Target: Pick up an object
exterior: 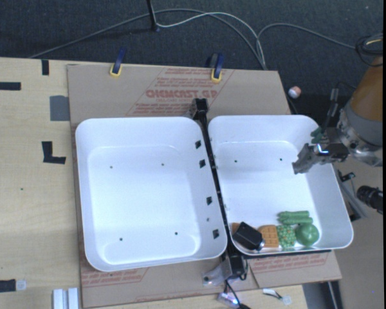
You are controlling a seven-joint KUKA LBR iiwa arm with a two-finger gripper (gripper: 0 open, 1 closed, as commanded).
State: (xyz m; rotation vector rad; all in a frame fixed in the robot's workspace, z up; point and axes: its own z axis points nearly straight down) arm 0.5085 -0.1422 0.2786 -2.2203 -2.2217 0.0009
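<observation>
Looking at the near edge first, all the loot is piled in the near right corner of the right bin [270,131]: a black block [248,236] lying at a slant, an orange waffle-looking piece [267,235], a green bumpy piece [287,236], a round green ball [307,235] and a long green pod [294,217] lying crosswise just behind them. They're all touching or nearly so, basically one row along the near wall. The left bin [141,134] next door has nothing worth going for.

Further back, the claw [307,159] hangs over the right side of that same bin, well apart from the pile. Can't tell how its tips stand, too blurry and dark, and I see nothing caught in it.

So the pile lies toward the near wall from the claw, a bit to the left. My guess is the pod is the closest target, and since its long axis runs left-right, the tips would want to close across it front-to-back. Crowding against the wall could easily spoil the grab.
</observation>
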